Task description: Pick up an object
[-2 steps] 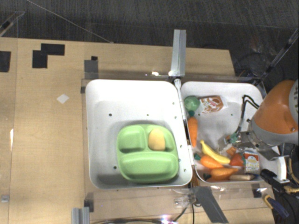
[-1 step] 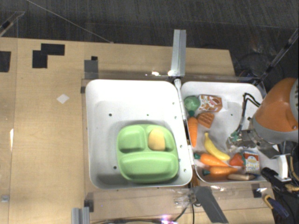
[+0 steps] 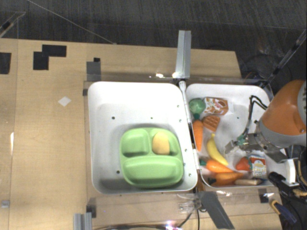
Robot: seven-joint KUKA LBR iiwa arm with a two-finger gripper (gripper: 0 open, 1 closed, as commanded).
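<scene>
Dark carpet [image 3: 120, 13] borders tan bench [image 3: 43, 143] bearing white bins [image 3: 103, 109].

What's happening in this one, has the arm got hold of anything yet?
Not visibly. The gripper hangs over the right bin, above a banana, carrots and other toy food, with nothing seen between its fingers. In the left bin, a green divided plate carries a yellow fruit.

Pretty even overhead light here, white bins [image 3: 139, 104] a bit blown out, soft shadows, my arm [image 3: 288, 114] blurry at 3 o'clock.
</scene>
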